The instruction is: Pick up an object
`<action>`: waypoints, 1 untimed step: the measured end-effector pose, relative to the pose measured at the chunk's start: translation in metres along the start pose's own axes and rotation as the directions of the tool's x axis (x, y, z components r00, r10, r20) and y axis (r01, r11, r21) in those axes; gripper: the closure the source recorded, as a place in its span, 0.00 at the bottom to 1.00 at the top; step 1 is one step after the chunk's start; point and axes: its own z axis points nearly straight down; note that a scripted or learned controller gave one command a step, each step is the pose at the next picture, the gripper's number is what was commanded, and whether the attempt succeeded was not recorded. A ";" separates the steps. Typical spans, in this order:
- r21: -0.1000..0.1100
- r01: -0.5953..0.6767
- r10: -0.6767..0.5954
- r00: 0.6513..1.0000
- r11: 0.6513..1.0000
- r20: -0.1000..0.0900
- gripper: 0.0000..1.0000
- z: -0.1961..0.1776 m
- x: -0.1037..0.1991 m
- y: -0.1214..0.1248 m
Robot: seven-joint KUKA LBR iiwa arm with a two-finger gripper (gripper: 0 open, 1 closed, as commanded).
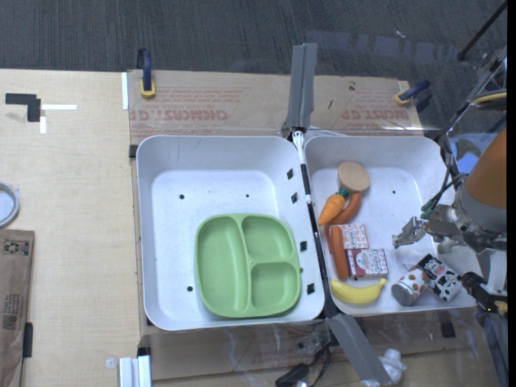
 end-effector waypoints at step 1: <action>0.001 0.276 -0.276 0.961 0.961 -0.007 0.00 0.009 -0.016 -0.022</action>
